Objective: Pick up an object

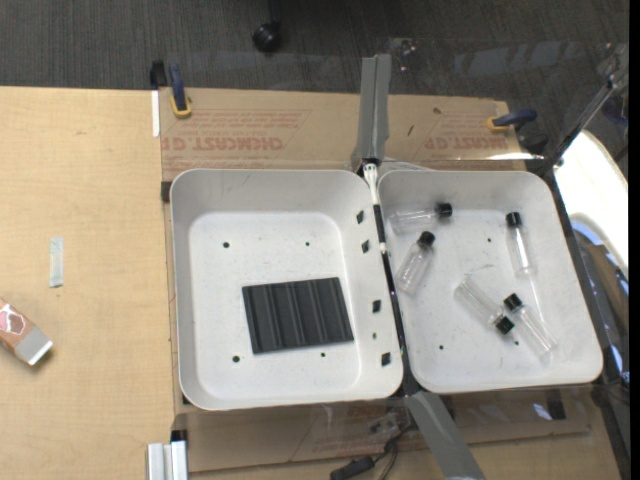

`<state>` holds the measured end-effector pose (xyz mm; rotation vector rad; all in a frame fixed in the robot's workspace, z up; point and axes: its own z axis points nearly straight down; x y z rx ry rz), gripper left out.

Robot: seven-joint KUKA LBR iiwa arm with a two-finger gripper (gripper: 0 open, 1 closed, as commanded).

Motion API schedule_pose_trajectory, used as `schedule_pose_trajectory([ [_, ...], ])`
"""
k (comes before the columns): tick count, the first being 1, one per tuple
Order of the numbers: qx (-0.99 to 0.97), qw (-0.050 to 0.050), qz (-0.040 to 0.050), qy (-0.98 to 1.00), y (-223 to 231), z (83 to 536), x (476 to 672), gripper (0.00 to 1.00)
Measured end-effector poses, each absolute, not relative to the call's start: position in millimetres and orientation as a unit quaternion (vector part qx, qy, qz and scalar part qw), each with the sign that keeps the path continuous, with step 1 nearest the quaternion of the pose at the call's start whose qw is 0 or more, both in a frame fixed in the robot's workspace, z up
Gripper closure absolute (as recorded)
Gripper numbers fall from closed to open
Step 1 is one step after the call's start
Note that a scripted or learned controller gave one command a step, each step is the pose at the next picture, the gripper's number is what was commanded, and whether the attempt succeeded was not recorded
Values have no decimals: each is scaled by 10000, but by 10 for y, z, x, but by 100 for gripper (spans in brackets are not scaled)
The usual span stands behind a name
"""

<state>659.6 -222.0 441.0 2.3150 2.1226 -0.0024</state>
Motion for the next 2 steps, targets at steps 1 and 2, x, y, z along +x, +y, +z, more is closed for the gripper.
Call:
schedule_pose_trajectory([
  [1,7989,0,-12,6015,-2174,4406,6596,100],
  [2,8222,-5,-15,5691,-2150,4401,6594,100],
])
